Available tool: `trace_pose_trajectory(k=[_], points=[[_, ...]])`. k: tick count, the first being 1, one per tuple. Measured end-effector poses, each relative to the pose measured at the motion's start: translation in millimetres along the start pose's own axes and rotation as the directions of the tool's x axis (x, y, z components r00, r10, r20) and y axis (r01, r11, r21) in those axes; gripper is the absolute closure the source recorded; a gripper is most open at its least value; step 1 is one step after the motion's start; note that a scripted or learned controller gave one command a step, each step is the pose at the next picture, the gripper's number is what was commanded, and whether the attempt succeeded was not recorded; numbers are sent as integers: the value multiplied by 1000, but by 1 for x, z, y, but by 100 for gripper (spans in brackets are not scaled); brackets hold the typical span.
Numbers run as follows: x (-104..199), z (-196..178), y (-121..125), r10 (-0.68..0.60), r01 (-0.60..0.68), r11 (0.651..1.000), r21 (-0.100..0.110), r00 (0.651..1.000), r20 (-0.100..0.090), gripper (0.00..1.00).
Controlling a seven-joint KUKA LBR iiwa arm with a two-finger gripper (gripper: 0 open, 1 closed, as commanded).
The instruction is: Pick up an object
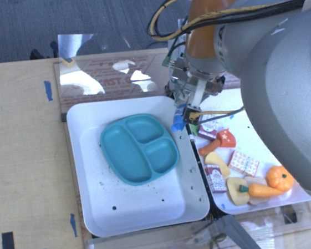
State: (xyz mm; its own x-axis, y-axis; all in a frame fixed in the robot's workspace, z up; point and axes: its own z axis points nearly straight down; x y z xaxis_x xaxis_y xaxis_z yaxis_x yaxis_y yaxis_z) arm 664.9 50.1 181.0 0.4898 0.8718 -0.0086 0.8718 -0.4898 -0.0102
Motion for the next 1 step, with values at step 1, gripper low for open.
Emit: trace_pose_trajectory(k=[1], points=[[-72, -76, -40, -345, 345, 938, -6, 938, -2, 100]])
